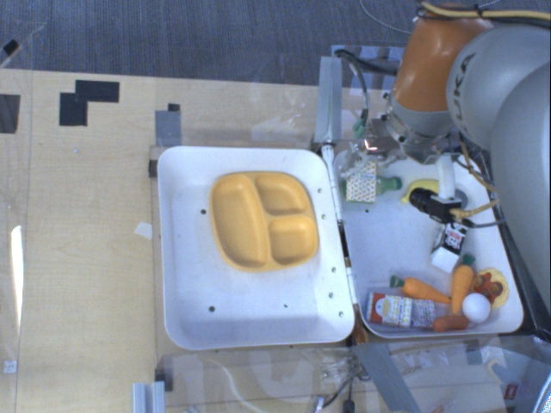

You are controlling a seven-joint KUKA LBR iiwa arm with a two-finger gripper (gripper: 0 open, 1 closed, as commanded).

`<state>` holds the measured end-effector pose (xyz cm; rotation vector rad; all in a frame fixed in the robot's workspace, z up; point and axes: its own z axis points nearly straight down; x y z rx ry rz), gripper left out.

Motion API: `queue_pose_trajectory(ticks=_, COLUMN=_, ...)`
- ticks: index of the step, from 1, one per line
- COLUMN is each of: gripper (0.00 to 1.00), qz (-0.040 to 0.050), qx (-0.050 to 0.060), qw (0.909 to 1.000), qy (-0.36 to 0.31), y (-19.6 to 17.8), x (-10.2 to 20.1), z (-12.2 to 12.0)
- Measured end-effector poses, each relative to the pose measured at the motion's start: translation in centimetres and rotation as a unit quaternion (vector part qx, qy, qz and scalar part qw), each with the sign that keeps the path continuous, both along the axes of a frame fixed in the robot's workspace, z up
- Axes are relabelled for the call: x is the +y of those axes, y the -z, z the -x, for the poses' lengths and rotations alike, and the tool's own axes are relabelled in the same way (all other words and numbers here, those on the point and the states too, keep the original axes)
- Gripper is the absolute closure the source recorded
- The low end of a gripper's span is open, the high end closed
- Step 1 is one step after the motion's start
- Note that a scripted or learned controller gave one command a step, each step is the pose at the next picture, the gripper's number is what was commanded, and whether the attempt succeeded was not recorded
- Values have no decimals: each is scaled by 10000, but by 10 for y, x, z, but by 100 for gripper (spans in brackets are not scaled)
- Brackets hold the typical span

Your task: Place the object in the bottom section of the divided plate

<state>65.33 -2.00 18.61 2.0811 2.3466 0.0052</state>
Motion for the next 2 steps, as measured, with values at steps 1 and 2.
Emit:
queue_pose_trajectory(ticks=1, gripper=100, qz=4, qx=-15, qw=9737, qy=-2278, y=-27, x=72, z=4)
queue_pose_trajectory(ticks=2, gripper=100, qz=1, qx=-12, qw=9713, qy=-2380, y=-37, x=135, z=6)
